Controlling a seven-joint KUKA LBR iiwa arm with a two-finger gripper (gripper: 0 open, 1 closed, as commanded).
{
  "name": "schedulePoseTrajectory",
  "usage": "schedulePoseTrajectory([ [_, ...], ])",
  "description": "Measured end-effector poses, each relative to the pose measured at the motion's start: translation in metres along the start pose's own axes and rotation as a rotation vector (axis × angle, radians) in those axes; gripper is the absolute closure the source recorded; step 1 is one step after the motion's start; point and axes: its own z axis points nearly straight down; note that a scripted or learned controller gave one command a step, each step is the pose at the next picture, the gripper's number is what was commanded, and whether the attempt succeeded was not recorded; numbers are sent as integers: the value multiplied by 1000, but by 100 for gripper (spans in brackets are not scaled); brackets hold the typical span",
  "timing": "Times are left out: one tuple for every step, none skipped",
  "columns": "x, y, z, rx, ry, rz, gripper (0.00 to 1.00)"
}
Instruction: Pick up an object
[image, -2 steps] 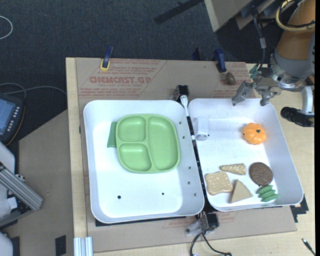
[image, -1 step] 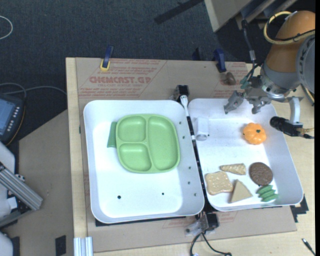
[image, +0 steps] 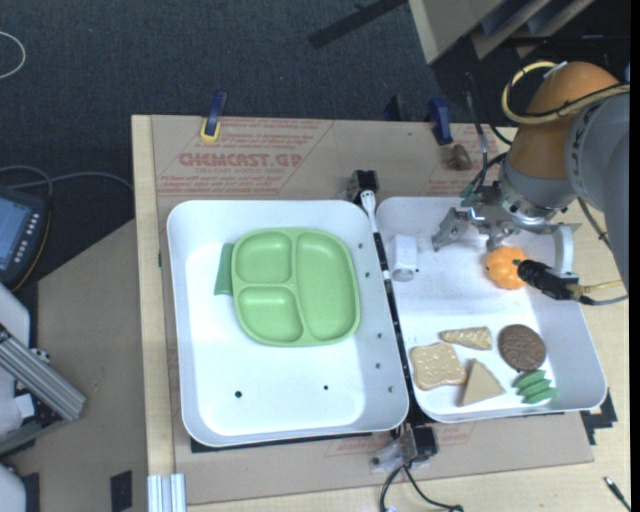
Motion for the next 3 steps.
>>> schedulePoseTrajectory([
  [1, 0, 25, -2, -1, -1, 0],
  [1, 1, 12, -7, -1, -1, 100],
  [11, 5, -47, -15, -4, -1, 100],
])
